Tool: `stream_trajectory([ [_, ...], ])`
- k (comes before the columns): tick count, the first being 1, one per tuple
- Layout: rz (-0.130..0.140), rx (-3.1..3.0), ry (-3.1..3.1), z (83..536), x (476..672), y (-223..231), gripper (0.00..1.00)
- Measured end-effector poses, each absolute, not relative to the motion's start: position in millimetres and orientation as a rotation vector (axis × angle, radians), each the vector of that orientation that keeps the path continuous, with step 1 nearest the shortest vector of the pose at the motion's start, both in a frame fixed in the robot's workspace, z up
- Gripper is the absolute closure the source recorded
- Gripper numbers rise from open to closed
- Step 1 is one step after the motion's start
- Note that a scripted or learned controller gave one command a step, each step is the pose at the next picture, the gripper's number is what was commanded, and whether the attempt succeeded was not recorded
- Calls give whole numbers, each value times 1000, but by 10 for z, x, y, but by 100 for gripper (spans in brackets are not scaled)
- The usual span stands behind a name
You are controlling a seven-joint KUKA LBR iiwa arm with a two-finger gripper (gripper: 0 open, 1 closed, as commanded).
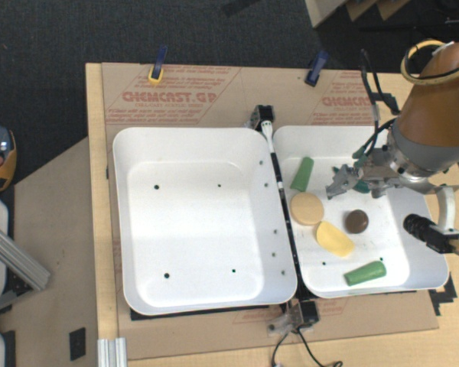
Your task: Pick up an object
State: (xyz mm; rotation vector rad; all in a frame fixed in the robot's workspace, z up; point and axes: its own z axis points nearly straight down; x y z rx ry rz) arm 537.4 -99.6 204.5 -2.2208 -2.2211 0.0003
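At the frame's lower right lies a green block (365, 273), then a yellow piece (334, 238) and a brown ball (356, 221) — the ball just below the gripper (350, 180), whose grip I cannot tell. All rest on the right bin (413, 270) floor, loosely spaced; a green cylinder (302, 173) lies farther up.

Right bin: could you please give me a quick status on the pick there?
Gripper above right bin, nothing seen between the fingers. Two green cylinders, tan disc, yellow piece, brown ball all lying loose. Nothing blocking.
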Motion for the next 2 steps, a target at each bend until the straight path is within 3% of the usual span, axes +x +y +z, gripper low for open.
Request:
stream_trajectory([
  [1, 9, -2219, -2212, 1343, 5044, -1119, 0],
  [2, 3, -2222, -2214, 824, 4869, -1220, 0],
])
